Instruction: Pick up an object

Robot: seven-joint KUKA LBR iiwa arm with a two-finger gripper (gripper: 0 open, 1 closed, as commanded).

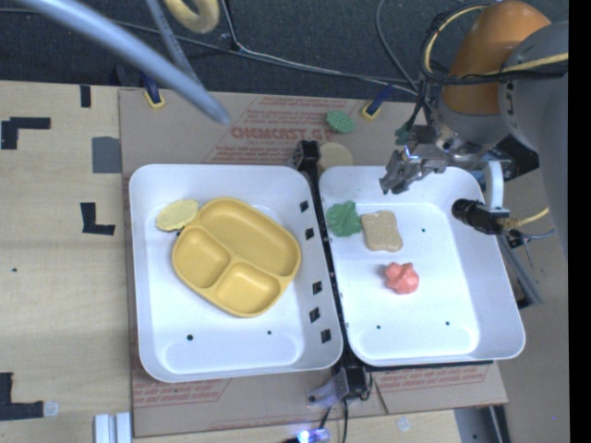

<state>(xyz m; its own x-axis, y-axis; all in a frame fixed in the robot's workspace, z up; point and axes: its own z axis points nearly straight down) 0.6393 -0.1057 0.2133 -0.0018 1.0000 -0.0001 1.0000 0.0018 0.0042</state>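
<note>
Near rim: two white bins sit side by side on the bench, the left bin and the right bin, touching along a black-clipped seam.
Left bin: a yellow divided tray lies tilted across the middle; a pale yellow ridged piece rests at the tray's far-left corner, touching it.
Right bin: a pink lump sits near the middle; a tan bread-shaped piece lies beyond it toward the far edge; a green leafy piece lies just beside the tan one, against the seam wall.
Gripper: the gripper hangs over the right bin's far edge, apart from all three objects; nothing sits between its fingers, and their spacing is too dark and small to judge, so I cannot tell.
Obstacles: nothing stands between the gripper and the tan piece.
Behind the bins: a green waffled disc lies on the cardboard.
Hard to read: the arm is cut off at the right edge.
</note>
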